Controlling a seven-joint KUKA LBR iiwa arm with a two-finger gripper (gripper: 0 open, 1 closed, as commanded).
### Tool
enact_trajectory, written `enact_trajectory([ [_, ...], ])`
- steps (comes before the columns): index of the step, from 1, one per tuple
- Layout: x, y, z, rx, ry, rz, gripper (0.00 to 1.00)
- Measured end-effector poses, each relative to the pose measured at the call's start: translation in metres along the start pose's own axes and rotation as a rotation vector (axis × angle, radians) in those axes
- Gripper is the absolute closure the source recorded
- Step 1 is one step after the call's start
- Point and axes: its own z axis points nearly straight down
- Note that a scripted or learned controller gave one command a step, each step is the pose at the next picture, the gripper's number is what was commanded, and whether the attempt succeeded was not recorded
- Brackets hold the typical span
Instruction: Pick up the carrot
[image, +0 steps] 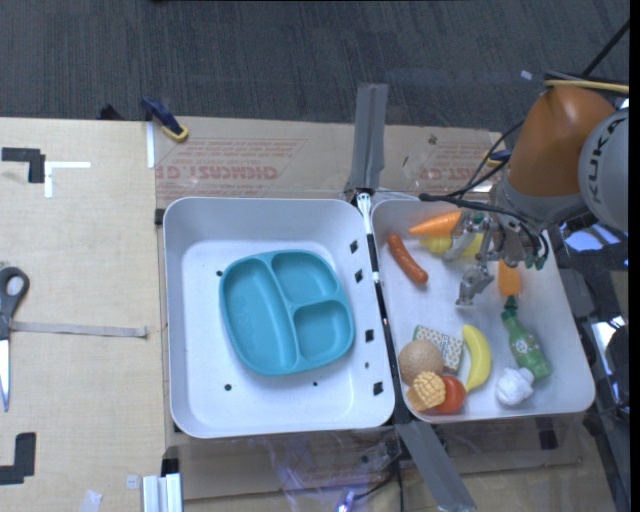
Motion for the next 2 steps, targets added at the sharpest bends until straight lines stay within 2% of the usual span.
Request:
enact_trajectory([
  [1,0.027,-0.053,-0.005,0.007,-0.042,-0.010,0.00],
  [2,0.025,-0.053,-0.017,0.009,-0.050,-0.011,1.00],
])
